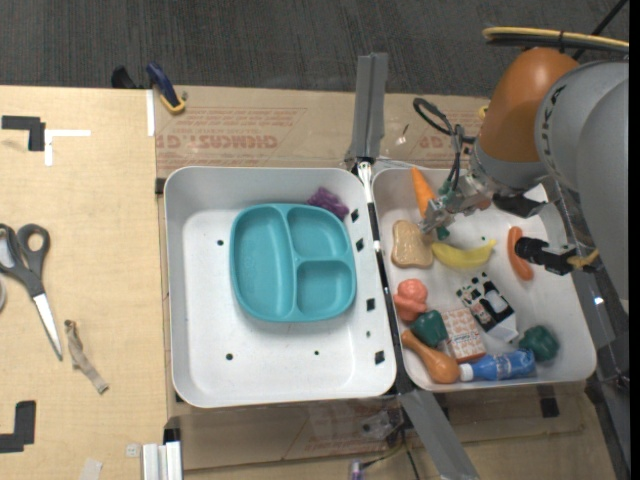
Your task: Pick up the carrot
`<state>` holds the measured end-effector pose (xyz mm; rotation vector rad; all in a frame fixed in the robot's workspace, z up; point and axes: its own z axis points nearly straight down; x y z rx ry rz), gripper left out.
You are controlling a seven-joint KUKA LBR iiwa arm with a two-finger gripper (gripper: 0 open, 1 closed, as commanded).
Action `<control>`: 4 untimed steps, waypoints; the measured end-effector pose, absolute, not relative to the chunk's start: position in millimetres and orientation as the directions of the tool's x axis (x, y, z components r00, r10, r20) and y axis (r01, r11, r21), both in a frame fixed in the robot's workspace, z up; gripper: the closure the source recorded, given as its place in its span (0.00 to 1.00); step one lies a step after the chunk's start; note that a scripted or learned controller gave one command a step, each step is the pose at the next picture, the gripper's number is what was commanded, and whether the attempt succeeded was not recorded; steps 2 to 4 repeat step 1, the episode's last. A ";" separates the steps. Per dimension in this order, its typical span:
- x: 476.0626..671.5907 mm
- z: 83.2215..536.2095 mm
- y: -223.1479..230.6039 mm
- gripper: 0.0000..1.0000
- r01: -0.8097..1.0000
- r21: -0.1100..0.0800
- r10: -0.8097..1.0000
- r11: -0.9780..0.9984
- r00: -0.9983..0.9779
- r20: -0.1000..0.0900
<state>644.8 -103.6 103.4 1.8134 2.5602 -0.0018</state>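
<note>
The carrot [423,189] is a small orange cone lying at the far left of the right bin [575,318], close to its back wall. My gripper [438,222] reaches down from the right, its tip just below and to the right of the carrot's near end, above a slice of bread [410,245]. The wrist and cables hide the gripper's tip, so whether it touches the carrot is unclear.
The right bin also holds a banana [463,255], a red pepper [519,253], a pink-orange toy [410,294], a green toy [430,326], small boxes [465,332] and a blue bottle [498,368]. The left bin [190,298] holds a teal divided plate [294,262] and a purple item [328,201]. Scissors [32,278] lie on the bench.
</note>
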 end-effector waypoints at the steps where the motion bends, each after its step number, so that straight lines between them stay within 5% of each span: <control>1: 613.0 191.6 -24.2 1.00 0.949 -0.001 0.949 0.317 -0.317 -0.001; 4: 613.0 191.6 -24.2 1.00 0.949 -0.001 0.949 0.317 -0.317 -0.001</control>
